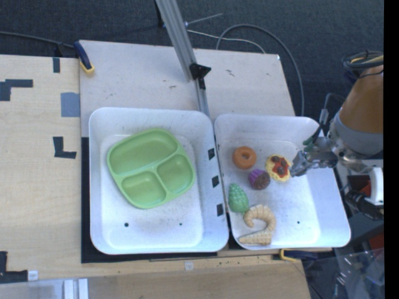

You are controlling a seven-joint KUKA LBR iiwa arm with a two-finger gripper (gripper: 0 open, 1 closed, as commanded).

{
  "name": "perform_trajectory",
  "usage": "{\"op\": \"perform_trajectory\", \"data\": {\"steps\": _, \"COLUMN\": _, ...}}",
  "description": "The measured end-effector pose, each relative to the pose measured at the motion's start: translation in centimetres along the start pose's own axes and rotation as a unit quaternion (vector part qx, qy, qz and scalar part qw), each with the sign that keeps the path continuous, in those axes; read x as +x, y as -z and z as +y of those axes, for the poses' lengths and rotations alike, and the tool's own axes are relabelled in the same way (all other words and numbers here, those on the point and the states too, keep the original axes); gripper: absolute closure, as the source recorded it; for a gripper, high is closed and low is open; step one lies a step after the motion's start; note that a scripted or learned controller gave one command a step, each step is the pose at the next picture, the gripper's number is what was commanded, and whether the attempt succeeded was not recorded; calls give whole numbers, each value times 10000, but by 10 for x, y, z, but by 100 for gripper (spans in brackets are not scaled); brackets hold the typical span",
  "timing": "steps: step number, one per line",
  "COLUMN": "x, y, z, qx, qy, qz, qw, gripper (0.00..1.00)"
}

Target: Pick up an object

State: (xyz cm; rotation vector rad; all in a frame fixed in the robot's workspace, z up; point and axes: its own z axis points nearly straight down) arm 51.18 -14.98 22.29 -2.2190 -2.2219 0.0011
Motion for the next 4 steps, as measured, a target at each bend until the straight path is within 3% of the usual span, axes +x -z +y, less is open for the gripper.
{"op": "perform_trajectory", "data": {"steps": 4, "x": 207, "y": -5, "z": 11, "qx": 8, "qy": 30, "qz": 3, "qw": 10000, "gripper": 100}}
